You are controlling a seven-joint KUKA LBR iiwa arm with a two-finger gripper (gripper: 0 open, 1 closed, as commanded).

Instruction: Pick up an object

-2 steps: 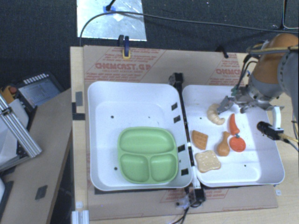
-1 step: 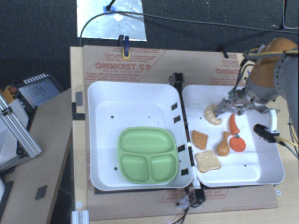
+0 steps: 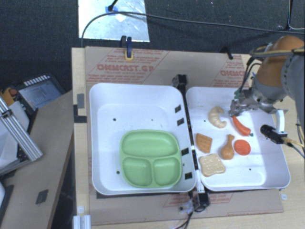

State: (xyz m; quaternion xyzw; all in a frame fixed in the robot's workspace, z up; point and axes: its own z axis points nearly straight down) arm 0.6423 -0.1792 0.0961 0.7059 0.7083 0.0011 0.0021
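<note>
The right bin [image 3: 267, 175] holds several toy foods: a pale croissant [image 3: 218, 117], a red-orange pepper [image 3: 241, 126], a red tomato slice [image 3: 242, 147], a brown drumstick [image 3: 228, 148], an orange cracker [image 3: 204, 142] and a beige bread slice [image 3: 212, 164]. My gripper [image 3: 236, 109] is low in this bin's far part, just above the upper end of the pepper and to the right of the croissant. Nothing can be seen held in it. The arm's grey body and orange band [image 3: 286, 44] reach in from the right.
The left bin [image 3: 105, 109] holds a green divided plate [image 3: 150, 157] toward its front. A black divider [image 3: 186, 123] runs between the bins. A black part [image 3: 271, 134] of the arm overhangs the right bin's right side. Cardboard lies under both bins.
</note>
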